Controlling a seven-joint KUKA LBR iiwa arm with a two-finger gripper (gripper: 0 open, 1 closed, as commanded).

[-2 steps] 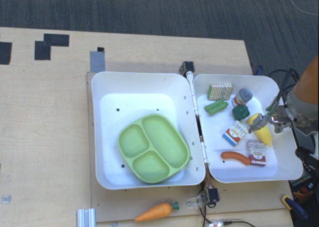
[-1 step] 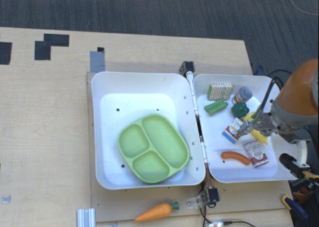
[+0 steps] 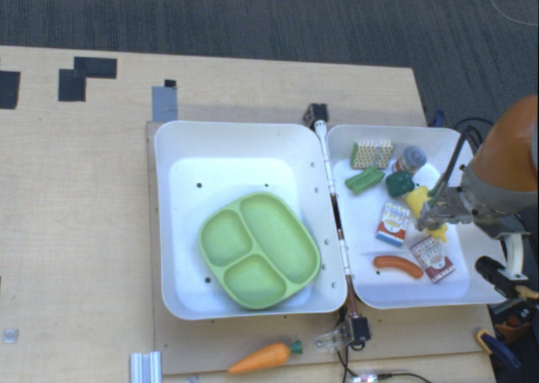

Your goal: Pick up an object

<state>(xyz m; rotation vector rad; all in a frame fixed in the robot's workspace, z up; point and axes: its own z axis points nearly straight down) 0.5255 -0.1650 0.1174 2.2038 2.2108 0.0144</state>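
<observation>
The right bin (image 3: 459, 293) holds several small toys: a beige waffle-like block (image 3: 372, 154), a grey can (image 3: 413, 158), a green pickle (image 3: 364, 179), a dark green piece (image 3: 399, 183), a yellow piece (image 3: 417, 198), a red and white carton (image 3: 392, 223), a red sausage (image 3: 397, 265) and a red-white packet (image 3: 432, 257). My gripper (image 3: 434, 215) reaches in from the right and hangs low over the bin's middle, just right of the yellow piece and the carton and above the packet. The wrist hides what lies directly under it.
The left bin (image 3: 177, 204) holds a light green divided plate (image 3: 259, 248). A toy carrot (image 3: 263, 358) lies on the bench in front of the bins. A black clamp (image 3: 317, 113) sits at the back of the ridge between the bins. Cables lie at the right.
</observation>
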